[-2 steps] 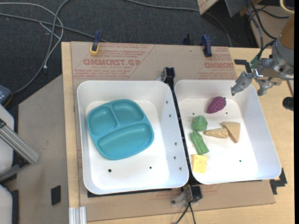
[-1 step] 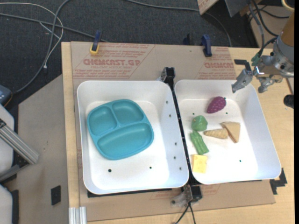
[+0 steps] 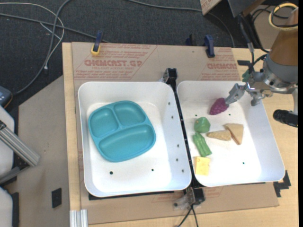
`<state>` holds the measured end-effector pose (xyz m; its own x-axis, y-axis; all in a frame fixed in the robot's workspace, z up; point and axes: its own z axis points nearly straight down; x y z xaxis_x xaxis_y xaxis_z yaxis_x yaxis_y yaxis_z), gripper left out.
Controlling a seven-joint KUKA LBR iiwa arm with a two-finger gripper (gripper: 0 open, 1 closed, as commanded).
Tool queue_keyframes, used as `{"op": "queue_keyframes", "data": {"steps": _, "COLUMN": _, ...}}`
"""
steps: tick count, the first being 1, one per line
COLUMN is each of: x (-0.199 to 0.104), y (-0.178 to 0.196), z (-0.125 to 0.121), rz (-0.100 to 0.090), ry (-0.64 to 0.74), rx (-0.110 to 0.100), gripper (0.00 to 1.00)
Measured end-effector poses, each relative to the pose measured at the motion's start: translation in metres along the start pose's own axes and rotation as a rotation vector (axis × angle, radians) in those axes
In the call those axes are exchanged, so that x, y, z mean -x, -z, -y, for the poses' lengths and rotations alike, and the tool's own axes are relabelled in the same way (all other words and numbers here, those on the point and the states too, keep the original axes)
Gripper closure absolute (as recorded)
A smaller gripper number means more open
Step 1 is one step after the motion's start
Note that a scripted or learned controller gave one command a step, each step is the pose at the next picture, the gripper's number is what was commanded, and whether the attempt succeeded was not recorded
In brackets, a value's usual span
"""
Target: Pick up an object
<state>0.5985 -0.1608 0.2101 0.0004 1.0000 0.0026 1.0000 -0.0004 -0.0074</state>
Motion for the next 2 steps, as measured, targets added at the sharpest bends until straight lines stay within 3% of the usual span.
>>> {"op": "queue_keyframes", "data": {"steps": 2, "x": -0.005, "y": -0.115, "z": -0.005, "rz": 0.0, "ry": 0.001, "rx": 0.0, "gripper": 0.0}}
